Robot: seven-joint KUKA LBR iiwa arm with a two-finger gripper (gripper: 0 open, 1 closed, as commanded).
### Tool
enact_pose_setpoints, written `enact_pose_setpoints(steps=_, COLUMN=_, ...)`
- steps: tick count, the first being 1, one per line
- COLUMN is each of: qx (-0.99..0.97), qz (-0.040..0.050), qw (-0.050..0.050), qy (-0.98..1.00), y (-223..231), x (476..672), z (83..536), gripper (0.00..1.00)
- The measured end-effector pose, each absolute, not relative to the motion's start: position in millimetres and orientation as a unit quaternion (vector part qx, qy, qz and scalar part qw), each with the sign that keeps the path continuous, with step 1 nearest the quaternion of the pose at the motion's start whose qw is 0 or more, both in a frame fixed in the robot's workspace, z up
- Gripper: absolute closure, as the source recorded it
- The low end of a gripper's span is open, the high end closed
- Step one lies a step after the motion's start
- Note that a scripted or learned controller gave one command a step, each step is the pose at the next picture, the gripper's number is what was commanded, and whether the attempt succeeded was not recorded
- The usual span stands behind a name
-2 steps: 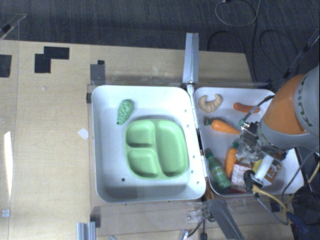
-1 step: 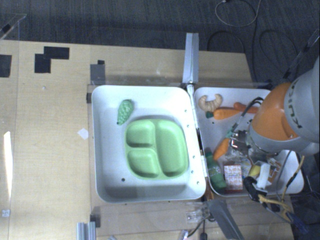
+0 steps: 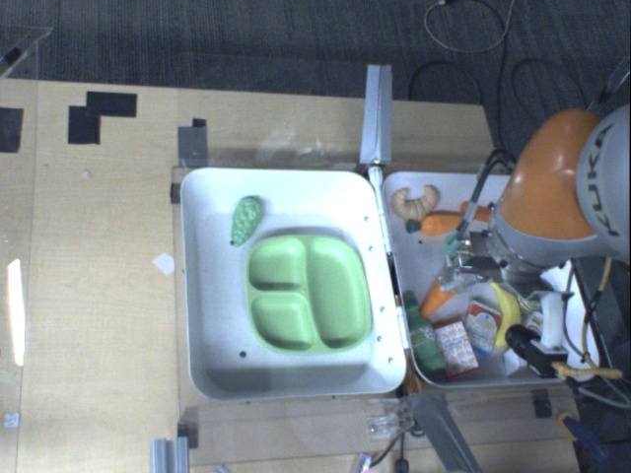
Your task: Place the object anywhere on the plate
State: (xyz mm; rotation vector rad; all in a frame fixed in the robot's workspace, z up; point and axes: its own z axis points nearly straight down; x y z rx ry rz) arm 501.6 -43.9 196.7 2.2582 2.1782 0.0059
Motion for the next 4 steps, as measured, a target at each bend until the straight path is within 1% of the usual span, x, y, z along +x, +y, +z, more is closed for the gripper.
enact_pose_setpoints(steps=1, qx=0.732, qz=0.0008, qw=0.002, qy=0.682, y=-104.4, x=487.8, z=173.0, gripper=1.0)
enact_pose_setpoints(steps=3, qx=0.73, qz=0.0038, qw=0.006, qy=0.684, y=-103.4, x=492.4, z=193.4, gripper=1.0)
enact_pose_setpoints(steps=4, qx=0.682, qz=0.001, qw=0.002, qy=0.731, y=-100.3, x=491.0, z=169.6, gripper=1.0)
